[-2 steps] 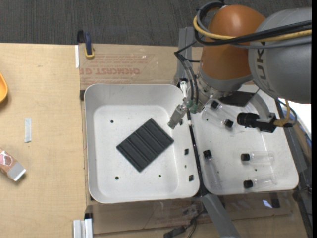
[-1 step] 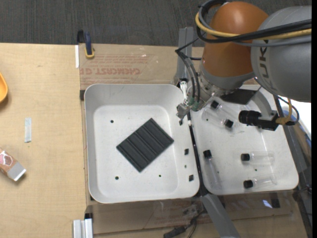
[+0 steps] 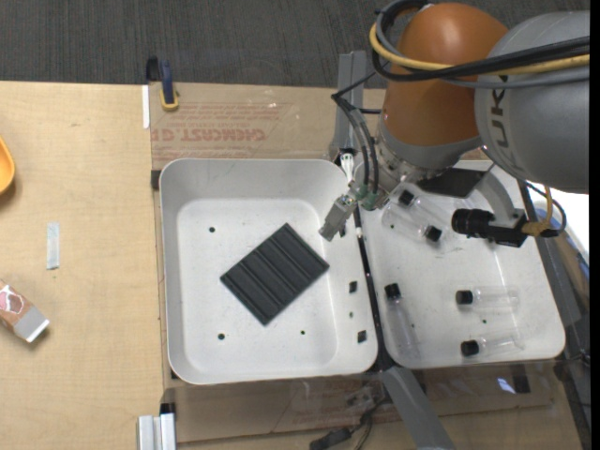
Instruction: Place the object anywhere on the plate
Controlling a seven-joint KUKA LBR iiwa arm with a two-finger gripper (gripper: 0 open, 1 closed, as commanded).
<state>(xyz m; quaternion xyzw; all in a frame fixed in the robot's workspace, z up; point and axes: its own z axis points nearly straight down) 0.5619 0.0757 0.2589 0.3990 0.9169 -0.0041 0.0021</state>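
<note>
A dark ribbed square plate [image 3: 275, 273] lies flat and turned diagonally in the middle of the left bin [image 3: 187, 251]. Several small clear vials with black caps lie scattered in the right bin [image 3: 534, 331], among them one [image 3: 427, 231] near the wrist, one [image 3: 392, 292] by the divider and one [image 3: 487, 299] further right. My gripper [image 3: 339, 218] hangs over the right edge of the left bin, just beside the divider, up and to the right of the plate. The big orange wrist band [image 3: 441, 73] hides much of what is under it.
A black clamp part [image 3: 487, 225] sticks out over the right bin. On the wooden bench to the left lie a small grey strip [image 3: 52, 246] and a wrapped item [image 3: 21, 313]. A cardboard sheet [image 3: 234, 129] lies behind the left bin.
</note>
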